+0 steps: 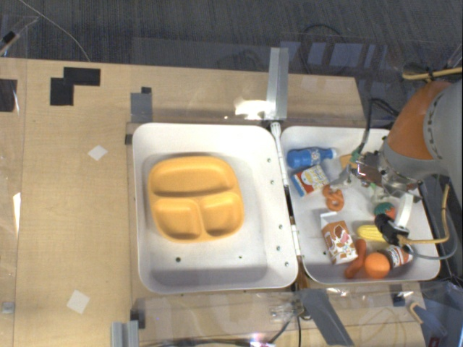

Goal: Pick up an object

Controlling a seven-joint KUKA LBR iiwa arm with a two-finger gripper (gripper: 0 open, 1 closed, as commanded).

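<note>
The grey arm's gripper (364,169) is hanging over the right shallow white bin (312,255), near a blue plastic bottle (311,155) lying there, and I cannot tell how its jaws are standing.

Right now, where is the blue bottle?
In the camera view, the blue bottle lies top-left in the right bin, just above a red-and-white packet.

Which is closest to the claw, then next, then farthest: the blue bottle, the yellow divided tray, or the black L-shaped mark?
1. Blue bottle, in the right bin, just left of the claw.
2. Yellow divided tray, in the left bin.
3. Black L-shaped mark, far left on the bench.
</note>
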